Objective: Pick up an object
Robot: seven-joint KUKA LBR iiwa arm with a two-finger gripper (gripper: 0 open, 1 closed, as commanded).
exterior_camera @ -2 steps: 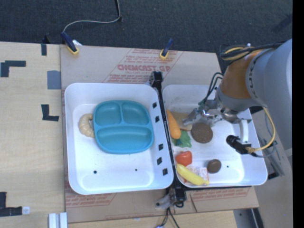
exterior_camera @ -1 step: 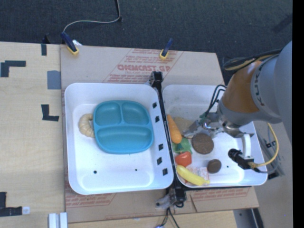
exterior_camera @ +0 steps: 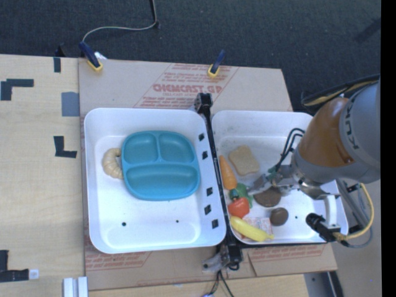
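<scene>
**Claw low over the brown patty**

In the right bin (exterior_camera: pixel 260 124), the claw (exterior_camera: pixel 270 181) hangs just above a flat brown patty (exterior_camera: pixel 267 197), which lies directly below it. Whether the claw is wide or narrow, I cannot tell.

Arm (exterior_camera: pixel 346 138) cut off at right edge; hand (exterior_camera: pixel 270 181) small, fingers' state unclear.

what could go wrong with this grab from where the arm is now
The end effector sits low in the right bin among crowded toy food: a brown round piece, a carrot and a tomato lie close together, so it may nudge neighbours or catch two. The banana lies against the bin's near wall, awkward to reach.
</scene>
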